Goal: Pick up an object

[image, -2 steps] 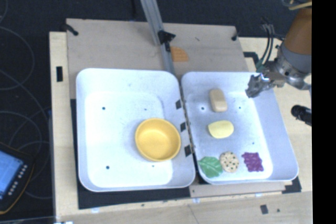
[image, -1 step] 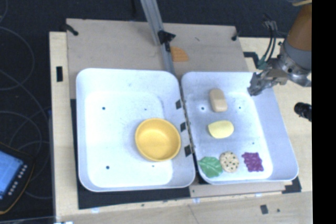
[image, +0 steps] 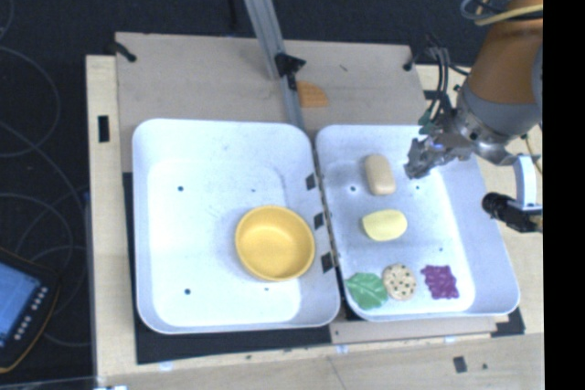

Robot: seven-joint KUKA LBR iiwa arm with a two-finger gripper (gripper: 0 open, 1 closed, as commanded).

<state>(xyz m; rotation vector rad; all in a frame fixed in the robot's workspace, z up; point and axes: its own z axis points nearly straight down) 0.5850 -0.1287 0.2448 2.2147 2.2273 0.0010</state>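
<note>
Claw point(image: 422, 158), grip state unclear, hangs at right bin's point(image: 475, 224) far edge beside tan oblong bread roll point(image: 378, 174); off-centre descent could nudge it away.

- yellow bowl point(image: 274, 242) upright in the left bin
- tan oblong piece point(image: 378, 174) and pale yellow lump point(image: 384, 225) in the right bin
- green leaf point(image: 366, 289), speckled cookie point(image: 398, 281), purple grapes point(image: 441, 281) along its near edge

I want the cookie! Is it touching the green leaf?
Cannot tell: in the camera view the cookie and green leaf sit edge to edge, with no plain gap.
</note>
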